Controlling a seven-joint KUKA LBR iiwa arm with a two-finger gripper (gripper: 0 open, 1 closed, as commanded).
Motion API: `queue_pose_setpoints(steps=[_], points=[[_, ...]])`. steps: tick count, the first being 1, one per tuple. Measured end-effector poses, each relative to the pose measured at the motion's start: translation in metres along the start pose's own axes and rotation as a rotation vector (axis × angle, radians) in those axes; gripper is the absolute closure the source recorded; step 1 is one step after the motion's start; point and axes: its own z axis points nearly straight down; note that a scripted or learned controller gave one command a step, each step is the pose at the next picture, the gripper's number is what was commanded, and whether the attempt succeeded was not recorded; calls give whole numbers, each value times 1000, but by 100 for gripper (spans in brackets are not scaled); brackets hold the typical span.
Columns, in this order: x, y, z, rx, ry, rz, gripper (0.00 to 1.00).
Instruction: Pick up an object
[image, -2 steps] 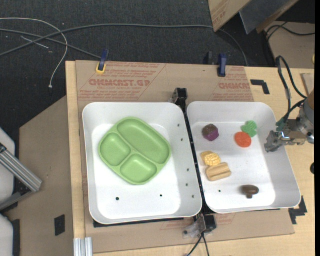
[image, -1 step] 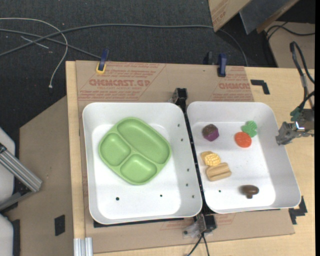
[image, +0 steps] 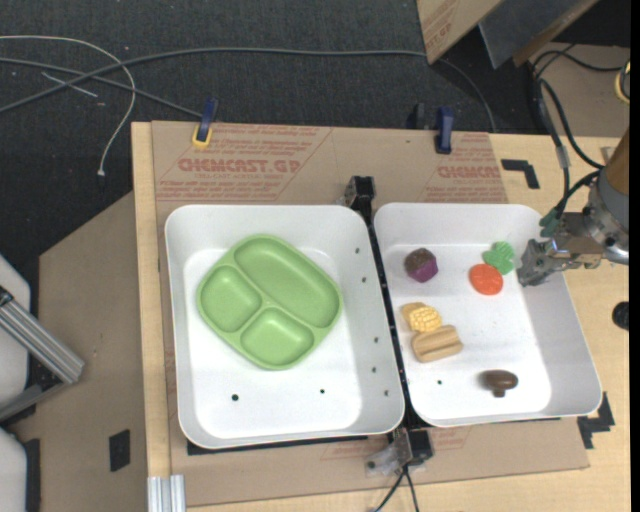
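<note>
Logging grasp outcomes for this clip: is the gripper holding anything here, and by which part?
Nothing is held. The gripper sits at the right bin's right edge, beside the toy carrot, with nothing between its fingers.

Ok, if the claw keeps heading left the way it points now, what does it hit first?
Probably the red tomato with its green top, just left of the claw in the right bin. Height is unclear from above, so it might pass over it.
</note>
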Motion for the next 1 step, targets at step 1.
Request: queue_pose_setpoints(steps=[1], points=[[46,13,-2,-3,-1,-1,100]])
